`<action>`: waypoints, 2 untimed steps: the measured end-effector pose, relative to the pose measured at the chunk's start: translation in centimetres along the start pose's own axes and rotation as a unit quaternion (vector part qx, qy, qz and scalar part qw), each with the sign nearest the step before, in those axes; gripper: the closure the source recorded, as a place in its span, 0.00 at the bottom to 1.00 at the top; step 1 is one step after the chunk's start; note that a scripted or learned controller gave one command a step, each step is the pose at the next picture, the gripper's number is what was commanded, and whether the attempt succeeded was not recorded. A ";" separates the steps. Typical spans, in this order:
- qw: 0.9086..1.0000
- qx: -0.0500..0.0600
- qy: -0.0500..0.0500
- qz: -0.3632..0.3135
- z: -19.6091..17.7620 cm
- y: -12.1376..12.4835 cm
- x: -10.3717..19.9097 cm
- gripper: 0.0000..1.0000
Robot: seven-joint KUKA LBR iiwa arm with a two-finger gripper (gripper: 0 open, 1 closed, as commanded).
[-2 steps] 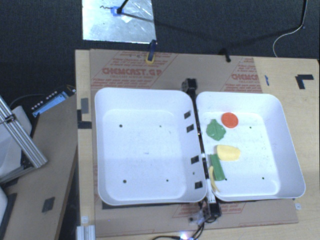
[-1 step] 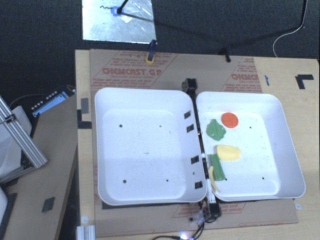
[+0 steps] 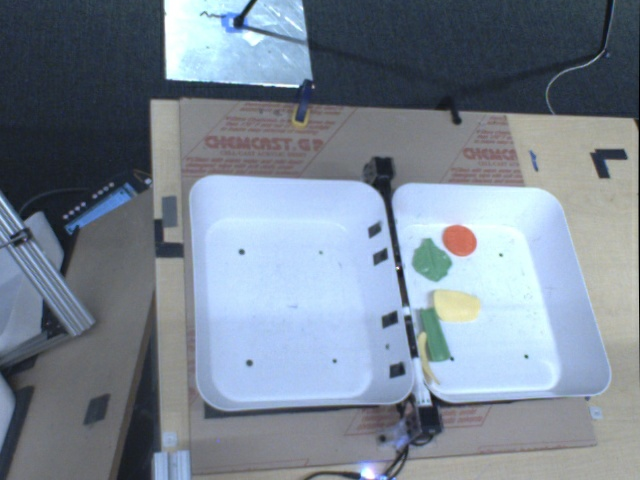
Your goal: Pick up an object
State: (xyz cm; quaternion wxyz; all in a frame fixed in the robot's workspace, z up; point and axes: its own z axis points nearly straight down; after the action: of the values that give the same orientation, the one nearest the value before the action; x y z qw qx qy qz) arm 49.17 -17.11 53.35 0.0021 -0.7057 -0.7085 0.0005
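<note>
Yellow piece (image 3: 457,305), green stick (image 3: 433,334) in right bin (image 3: 575,298).

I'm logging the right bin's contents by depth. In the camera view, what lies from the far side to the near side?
Orange disc → green leafy piece → yellow piece → green strip, all in the right bin.

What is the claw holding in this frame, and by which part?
Nothing shows as held. The orange disc, green leaf-shaped piece, yellow piece and green strip all lie loose in the right bin.
</note>
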 end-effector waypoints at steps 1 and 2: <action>1.000 -0.005 -0.003 0.001 -0.3 8.0 -3.4 1.00; 1.000 -0.003 -0.001 0.003 -0.2 -0.9 -3.6 1.00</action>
State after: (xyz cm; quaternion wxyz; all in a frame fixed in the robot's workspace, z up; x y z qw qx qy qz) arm 48.27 -20.69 53.57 -0.0007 -0.7075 -0.7067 -0.0006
